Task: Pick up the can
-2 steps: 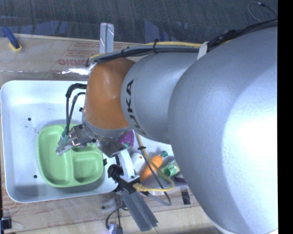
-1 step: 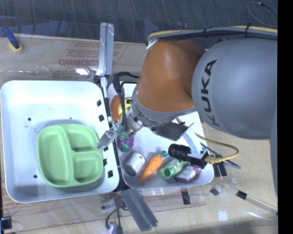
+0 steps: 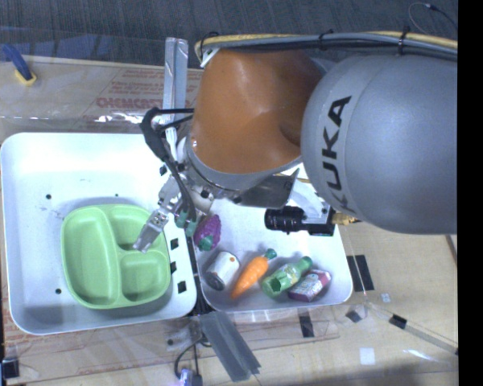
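My fingers [image 3: 149,236] hang over the green tray [image 3: 113,256]; I cannot tell their spread; can [image 3: 221,269] lies apart.

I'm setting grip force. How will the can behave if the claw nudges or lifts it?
The can lies on its side in the right bin, so a nudge would probably roll it. The carrot lies close beside it and may block rolling that way. Its smooth round wall looks rigid but likely slippery; a grip across it could slide.
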Available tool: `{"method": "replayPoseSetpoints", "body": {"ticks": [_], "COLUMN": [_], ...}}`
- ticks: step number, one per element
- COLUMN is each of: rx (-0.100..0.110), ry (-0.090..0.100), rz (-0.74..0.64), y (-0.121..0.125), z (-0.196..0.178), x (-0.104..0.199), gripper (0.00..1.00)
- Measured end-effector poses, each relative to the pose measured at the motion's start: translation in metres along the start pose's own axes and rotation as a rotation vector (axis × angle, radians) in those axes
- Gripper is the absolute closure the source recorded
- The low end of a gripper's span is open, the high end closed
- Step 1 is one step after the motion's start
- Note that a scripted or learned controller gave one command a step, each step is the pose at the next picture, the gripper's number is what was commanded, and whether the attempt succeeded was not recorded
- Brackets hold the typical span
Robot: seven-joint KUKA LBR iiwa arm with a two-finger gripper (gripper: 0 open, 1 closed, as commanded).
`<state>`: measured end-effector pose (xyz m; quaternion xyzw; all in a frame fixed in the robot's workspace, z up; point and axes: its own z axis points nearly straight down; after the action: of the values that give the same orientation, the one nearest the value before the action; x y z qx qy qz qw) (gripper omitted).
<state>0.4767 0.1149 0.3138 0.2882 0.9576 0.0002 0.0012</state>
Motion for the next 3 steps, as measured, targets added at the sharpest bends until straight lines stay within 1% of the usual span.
{"method": "replayPoseSetpoints", "body": {"ticks": [1,2,3], "rx": [0.006,0.002,0.011], "ry": [0.005,0.002,0.004], "rz": [0.567,0.658,1.250], "y": [-0.045,-0.054,-0.012], "z": [0.117,0.029,0.075], "x": [-0.028,-0.037,-0.006], "gripper": [0.00,0.00,0.00]}}
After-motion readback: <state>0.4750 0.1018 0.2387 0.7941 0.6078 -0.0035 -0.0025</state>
